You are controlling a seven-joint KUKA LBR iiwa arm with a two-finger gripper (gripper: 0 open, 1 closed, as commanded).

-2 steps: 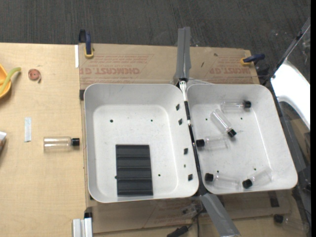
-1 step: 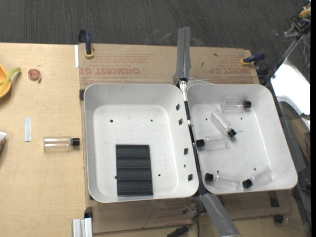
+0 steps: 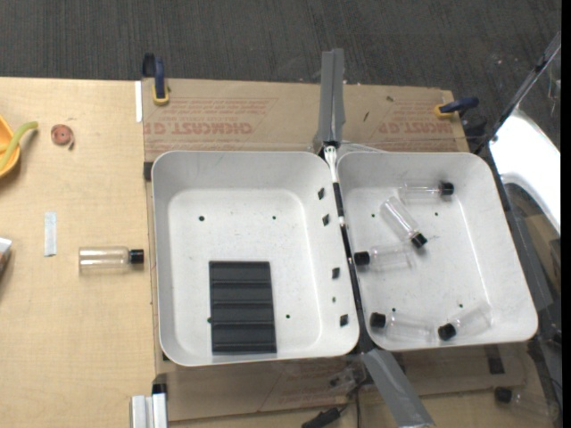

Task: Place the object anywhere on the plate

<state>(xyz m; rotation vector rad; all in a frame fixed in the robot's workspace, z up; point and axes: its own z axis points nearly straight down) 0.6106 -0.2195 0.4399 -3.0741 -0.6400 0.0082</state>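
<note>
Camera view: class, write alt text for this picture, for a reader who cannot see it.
Two white bins sit side by side on a bench: the left bin holds a dark ribbed plate, and the right bin holds five clear bottles with black caps, one of them near its middle. Another bottle lies on the wooden bench left of the bins.

Red print on the brown cardboard sheet (image 3: 268, 114) behind the bins, upside down and mirrored, repeated left and right of the centre post; roughly "CHEMCAST GP", not surely legible. Nothing else readable.
</note>
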